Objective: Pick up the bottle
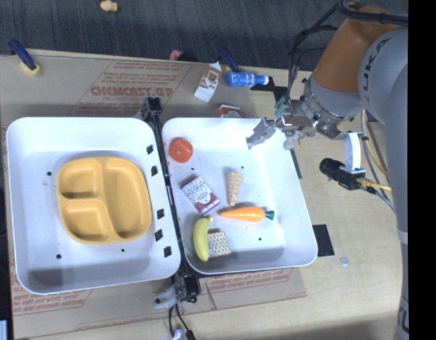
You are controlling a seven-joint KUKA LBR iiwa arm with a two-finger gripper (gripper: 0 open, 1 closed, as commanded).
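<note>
A small blue bottle (243,80) with a white cap end lies on its side on the cardboard behind the right bin (297,218), outside it. My gripper (273,137) hangs over the back right corner of that bin, in front of the bottle and to its right, well apart from it. Its two fingers (257,136) are spread open with nothing between them.
The right bin holds a red ball (180,149), a red-and-white carton (199,194), a cone (234,185), a carrot (245,214), a banana (202,238) and a waffle piece (219,244). A yellow divided plate (103,198) fills the left bin. A small carton (208,82) lies left of the bottle.
</note>
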